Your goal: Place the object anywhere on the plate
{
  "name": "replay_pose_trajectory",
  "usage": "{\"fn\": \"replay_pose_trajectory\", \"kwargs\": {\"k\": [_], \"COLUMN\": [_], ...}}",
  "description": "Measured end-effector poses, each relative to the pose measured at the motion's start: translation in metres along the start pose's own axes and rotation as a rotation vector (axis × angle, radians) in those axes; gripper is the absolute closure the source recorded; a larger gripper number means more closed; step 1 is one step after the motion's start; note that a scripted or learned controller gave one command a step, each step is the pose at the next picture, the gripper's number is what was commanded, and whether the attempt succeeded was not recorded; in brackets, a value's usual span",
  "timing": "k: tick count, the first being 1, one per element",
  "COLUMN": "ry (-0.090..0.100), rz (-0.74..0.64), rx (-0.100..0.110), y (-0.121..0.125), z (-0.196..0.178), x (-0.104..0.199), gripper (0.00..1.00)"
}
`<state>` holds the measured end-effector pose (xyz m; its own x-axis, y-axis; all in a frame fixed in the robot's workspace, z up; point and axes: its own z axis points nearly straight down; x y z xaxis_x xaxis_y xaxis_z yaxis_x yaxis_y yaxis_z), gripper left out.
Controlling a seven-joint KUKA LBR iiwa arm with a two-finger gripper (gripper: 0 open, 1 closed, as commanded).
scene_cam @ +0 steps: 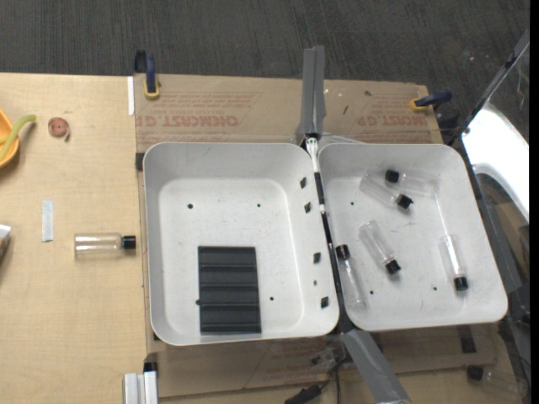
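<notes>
Small clear plastic vials with black caps [381, 248], loose in right white bin [472, 310]; likely light, rigid, slick, prone to rolling. Best taken across mid-barrel, clear of cap. Dark ribbed rectangular plate [228, 289] flat in left white bin [168, 326], near side. Pale wooden bench [76, 310] around; grey floor beyond. Gripper state: cannot tell.

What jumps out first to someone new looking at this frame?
Two white bins side by side: the left bin holds a dark ribbed plate near its front. The right bin has several clear vials with black caps scattered about. Another vial lies outside on the bench, left of the bins.
</notes>
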<state>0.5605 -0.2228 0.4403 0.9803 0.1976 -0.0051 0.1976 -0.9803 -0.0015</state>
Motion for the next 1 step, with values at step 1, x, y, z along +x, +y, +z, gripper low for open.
{"fn": "replay_pose_trajectory", "kwargs": {"k": [1], "ry": [0.000], "rz": [-0.025], "rx": [0.000], "y": [-0.0341], "z": [0.0152], "x": [0.0618], "gripper": [0.00]}}
